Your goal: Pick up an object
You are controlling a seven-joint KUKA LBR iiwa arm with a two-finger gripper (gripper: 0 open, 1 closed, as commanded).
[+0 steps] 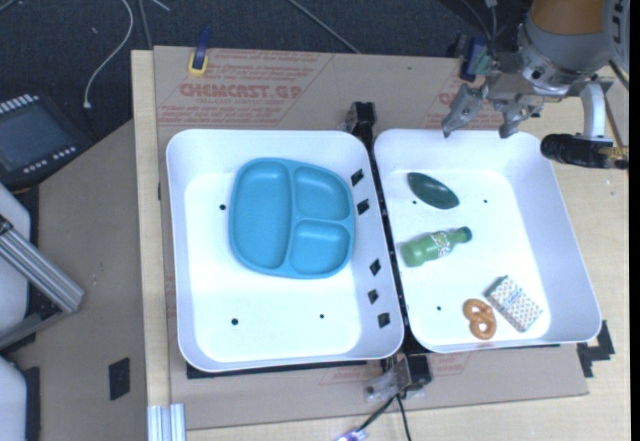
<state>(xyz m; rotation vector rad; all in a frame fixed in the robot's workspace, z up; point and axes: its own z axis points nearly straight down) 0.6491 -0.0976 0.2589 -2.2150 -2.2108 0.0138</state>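
Pretzel (pixel 480 318) and patterned packet (pixel 515 303) lie low in the right bin (pixel 560 229); cardboard (pixel 300 89) reads "CHEMCAST GP"; hand (pixel 478 123) hangs spread, holding nothing, above the far rim.

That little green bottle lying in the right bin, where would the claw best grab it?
Probably across the middle of the green bottle, coming straight down from above. It lies flat on its side, its long axis pointing toward the bin's upper right, so the claw should close across the fat body, not the narrow cap end.

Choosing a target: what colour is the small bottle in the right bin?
Green small plastic bottle with a white cap, clearest in the camera view.
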